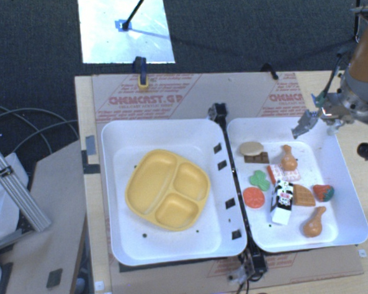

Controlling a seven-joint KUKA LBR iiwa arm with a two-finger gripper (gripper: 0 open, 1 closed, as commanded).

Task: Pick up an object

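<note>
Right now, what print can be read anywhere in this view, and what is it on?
"CHEMCAST GP": red print on the brown board under the bins, left side.
The same red print at the board's right runs at a slant, too broken to read.
The small carton has a black-and-white pattern, with no legible words.

The cardboard sheet [187, 90] under the two bins carries red printing that reads "CHEMCAST GP" at its upper left, beside the blue and yellow clamp [141, 72]. The same red printing runs at a slant near the sheet's upper right corner, partly cut off by the right bin [348, 183]. Smaller red lines beneath are too fine to read.
</note>
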